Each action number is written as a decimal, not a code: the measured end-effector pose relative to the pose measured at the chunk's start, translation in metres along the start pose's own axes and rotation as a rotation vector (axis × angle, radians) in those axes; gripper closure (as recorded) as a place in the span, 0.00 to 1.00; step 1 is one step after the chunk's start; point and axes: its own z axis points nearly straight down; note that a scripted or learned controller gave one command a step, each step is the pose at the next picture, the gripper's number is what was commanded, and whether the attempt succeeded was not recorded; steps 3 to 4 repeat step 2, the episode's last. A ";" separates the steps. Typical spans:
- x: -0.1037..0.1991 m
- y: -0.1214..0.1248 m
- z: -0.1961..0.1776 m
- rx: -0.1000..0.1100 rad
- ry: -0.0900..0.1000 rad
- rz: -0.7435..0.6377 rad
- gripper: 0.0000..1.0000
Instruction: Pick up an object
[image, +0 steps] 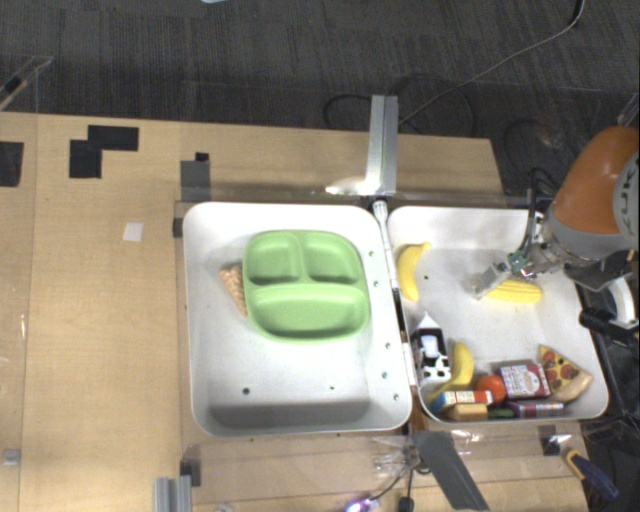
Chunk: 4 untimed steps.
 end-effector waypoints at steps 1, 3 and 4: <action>0.000 0.004 -0.013 -0.010 -0.003 0.000 1.00; 0.039 0.044 -0.092 0.002 0.002 0.039 1.00; 0.039 0.044 -0.092 0.002 0.002 0.039 1.00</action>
